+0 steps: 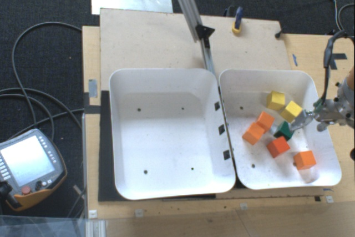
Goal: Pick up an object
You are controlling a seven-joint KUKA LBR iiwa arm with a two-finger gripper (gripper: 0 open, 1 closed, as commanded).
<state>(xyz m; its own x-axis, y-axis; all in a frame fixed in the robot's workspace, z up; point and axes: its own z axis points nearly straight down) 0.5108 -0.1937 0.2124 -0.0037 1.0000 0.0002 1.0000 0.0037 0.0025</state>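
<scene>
The gripper is reaching in from the right over the right bin, its tip sitting low among the blocks, right beside the green block and just under the lower yellow block; whether the jaws are apart or together I cannot tell, since they are showing as a small grey blur against the pile. The chief risk, as I am judging it, is crowding: the green block is lying wedged between an orange block to its left, a red-orange block below it and the yellow one above, so a closing move may be nudging neighbours aside or pinching a corner and letting the piece slip out on the lift. The right bin is also holding a second yellow block further back, an orange block at the left of the cluster, and another orange block lying apart near the front right corner. The left bin is sitting alongside, touching the right one along their shared wall, both resting on the worktop.
</scene>
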